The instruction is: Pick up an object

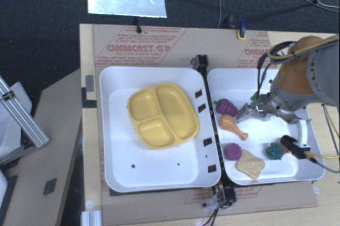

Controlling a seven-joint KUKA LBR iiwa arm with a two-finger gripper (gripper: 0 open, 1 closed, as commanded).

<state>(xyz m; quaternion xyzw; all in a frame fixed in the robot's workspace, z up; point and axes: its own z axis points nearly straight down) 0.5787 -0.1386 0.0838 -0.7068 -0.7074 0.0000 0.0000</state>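
My grey arm with its orange band enters from the right and bends down into the right-hand shallow white bin. My two-finger gripper sits low near the bin floor, its metal tip pointing left. The tip lies just beside the purple grape-like toy cluster and just above the tan toy chicken drumstick; whether it touches either cannot be judged from this angle. How far my fingers stand apart cannot be told, and nothing is visibly lodged between them.

Other candidates for picking lie in the same bin: a small round purple toy near the front, a flat beige bread-shaped piece touching or just beside it, and a dark teal crumpled toy to the right, close to a black-and-orange part of my arm's fittings.

The left-hand shallow white bin holds a yellow plastic three-compartment tray, lying tilted relative to the bin walls. Both bins rest on a brown printed cardboard sheet.
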